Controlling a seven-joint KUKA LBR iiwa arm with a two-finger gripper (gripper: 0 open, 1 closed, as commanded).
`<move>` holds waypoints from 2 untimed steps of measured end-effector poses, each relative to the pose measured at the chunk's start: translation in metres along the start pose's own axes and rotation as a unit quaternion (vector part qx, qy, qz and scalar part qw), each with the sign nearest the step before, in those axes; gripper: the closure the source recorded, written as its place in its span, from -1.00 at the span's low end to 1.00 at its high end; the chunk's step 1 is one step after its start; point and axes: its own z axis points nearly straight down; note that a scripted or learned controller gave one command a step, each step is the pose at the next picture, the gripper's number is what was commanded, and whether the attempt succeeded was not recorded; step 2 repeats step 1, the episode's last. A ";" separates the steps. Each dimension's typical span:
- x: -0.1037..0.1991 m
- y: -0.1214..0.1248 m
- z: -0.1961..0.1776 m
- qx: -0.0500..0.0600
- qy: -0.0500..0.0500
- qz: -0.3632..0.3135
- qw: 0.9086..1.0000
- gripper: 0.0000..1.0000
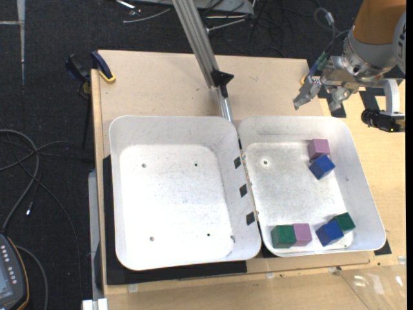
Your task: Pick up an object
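The right bin (277, 179) holds several small blocks. A pink block (318, 148) and a blue block (321, 166) lie touching near its far right side. Along the near edge sit a dark green block (282, 236), a pink block (302, 234), a blue block (330, 232) and a green block (344, 222). My gripper (321, 102) hangs above the bench just beyond the right bin's far rim, its two fingers spread apart with nothing between them. It is well above and behind the pink and blue pair.
The left bin (171, 192) lies beside the right one. A slanted metal pole (200, 37) runs down to the gap between the bins at the back. A clamp (97, 66) sits at the bench's far left corner.
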 end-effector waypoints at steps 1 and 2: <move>-0.033 -0.082 0.139 0.004 0.001 0.003 1.000 -1.00; -0.033 -0.082 0.139 0.004 0.001 0.003 1.000 -1.00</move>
